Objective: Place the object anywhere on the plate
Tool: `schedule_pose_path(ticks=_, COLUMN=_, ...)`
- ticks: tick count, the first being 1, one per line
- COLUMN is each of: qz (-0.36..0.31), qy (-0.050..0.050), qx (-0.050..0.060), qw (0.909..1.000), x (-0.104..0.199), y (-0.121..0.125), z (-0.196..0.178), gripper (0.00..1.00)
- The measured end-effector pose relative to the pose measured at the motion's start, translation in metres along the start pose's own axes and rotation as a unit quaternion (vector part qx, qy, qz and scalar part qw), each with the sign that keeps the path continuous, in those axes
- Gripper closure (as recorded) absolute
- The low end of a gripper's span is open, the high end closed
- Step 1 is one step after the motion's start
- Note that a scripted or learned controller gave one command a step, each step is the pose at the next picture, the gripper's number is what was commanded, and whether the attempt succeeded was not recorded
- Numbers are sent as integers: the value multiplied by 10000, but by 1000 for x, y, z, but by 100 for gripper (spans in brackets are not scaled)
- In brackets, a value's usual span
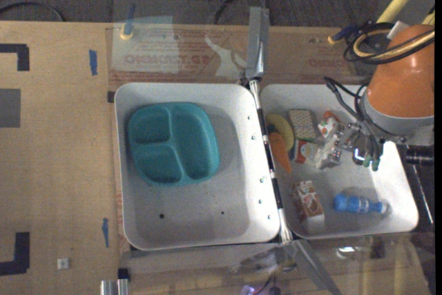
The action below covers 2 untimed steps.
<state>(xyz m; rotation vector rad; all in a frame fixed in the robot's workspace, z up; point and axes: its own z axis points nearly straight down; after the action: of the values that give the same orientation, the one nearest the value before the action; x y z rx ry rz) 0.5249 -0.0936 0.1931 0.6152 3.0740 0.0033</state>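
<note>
You have a light wooden worktop (55,169) carrying two shallow white bins side by side: the left white bin (200,217) and the right white bin (397,207), with dark carpet and loose black cables beyond the far edge. Blue tape tabs and black corner marks on the wood look like layout references for the rig.

The grey arm with its orange band (404,83) leans in over the right white bin, and its jaws (359,148) hang low among the clutter there. You cannot tell from this angle whether they are apart or together, nor whether anything sits between them.

Well off to the far side of the jaws, across the divider, the teal three-compartment plastic plate (173,143) lies flat in the left white bin, with nothing resting on it, so the placing is not yet done.

The candidate objects are all near the jaws: a small white crumpled packet (324,152) just beside them, a blue plastic bottle (358,204) lying on its side below, a red-and-white carton (308,201), a tan patterned box (301,124), an orange toy carrot (281,152) and a yellow toy banana (282,126) against the divider. Which one is the task's object cannot be told; the crumpled packet looks likeliest.
</note>
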Motion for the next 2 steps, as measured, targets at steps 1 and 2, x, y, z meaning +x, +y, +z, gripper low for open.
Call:
schedule_pose_path(ticks=1, qz=120, qy=-4, qx=12, qw=9999, x=-36, y=-72, z=-49, gripper=100)
schedule_pose_path(ticks=2, qz=-809, qy=17, qx=8, qw=9967, x=-5, y=-79, z=3, gripper=100)
